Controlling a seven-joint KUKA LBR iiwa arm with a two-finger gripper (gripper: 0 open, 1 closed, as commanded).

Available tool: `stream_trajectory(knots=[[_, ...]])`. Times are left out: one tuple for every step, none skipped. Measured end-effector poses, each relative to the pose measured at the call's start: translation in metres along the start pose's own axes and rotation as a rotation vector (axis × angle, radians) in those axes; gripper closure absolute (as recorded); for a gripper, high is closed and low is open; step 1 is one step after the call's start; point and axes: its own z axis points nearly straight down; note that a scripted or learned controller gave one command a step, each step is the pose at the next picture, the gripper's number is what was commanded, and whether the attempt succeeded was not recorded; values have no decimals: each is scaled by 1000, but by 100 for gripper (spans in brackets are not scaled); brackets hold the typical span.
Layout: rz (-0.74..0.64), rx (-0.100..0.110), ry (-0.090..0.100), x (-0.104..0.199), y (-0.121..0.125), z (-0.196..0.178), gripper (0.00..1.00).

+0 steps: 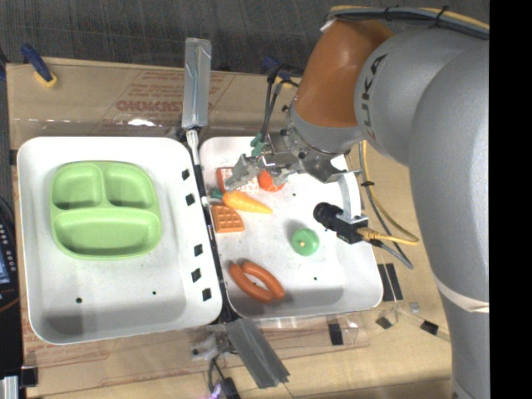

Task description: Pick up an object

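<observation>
The right bin [353,277] holds several toy foods. An orange carrot [248,203] lies near its left wall, with a tan waffle [227,219] just below it. A green round fruit [305,241] sits mid-bin and a reddish sausage [256,280] lies near the front. My gripper [261,166] hangs low over the back of this bin, just above the carrot. A small red-orange piece [271,180] sits right under the gripper's tip; whether it is held is unclear. Another red piece [223,176] lies by the left wall.
The left bin [50,306] holds a green divided plate [104,209]. A black camera mount [337,219] on the wrist hangs over the right bin's middle. The arm's bulk covers the bin's back right corner. A metal divider [196,81] rises between the bins.
</observation>
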Motion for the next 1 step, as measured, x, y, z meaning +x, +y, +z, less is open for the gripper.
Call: stream_trajectory(knots=[[-67, -1, 0, -34, 15, 49, 0]])
